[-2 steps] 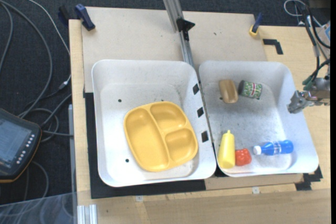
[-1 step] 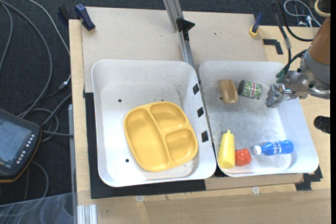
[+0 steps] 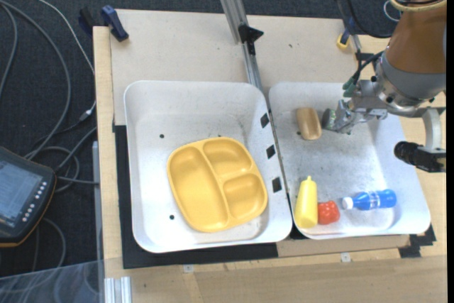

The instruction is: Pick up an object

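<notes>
The gripper (image 3: 333, 118) sits low in the right bin (image 3: 397, 227) just beside the tan block (image 3: 308, 123); finger state cannot be determined, and nothing is lifted yet.

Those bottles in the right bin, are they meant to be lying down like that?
Both lie on their sides: the yellow bottle along the bin's left wall, the blue bottle nearby. Nothing looks spilled or broken.

Wooden bench (image 3: 177, 46) bears two white bins (image 3: 142, 117).
</notes>
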Controlling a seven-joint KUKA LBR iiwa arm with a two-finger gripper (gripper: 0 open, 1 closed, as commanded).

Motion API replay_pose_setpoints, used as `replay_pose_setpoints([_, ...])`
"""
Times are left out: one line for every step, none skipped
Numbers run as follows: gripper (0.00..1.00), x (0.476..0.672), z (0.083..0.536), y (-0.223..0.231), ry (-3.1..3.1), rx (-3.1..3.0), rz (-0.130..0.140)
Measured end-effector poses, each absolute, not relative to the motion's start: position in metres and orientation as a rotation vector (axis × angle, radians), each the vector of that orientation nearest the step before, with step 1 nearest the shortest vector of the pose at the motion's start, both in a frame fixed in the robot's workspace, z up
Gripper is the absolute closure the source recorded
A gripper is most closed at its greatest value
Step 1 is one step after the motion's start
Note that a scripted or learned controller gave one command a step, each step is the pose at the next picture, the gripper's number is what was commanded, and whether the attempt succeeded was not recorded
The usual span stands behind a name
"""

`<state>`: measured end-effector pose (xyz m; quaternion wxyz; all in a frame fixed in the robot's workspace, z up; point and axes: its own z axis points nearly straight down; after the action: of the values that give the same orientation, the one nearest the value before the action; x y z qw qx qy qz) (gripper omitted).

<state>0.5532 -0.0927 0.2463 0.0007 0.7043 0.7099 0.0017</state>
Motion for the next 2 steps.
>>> replay_pose_setpoints([1.0,0.582,0.246,-0.035,2.23,2.212,0.006])
replay_pose_setpoints([1.0,0.592,0.248,0.017,2.23,2.213,0.005])
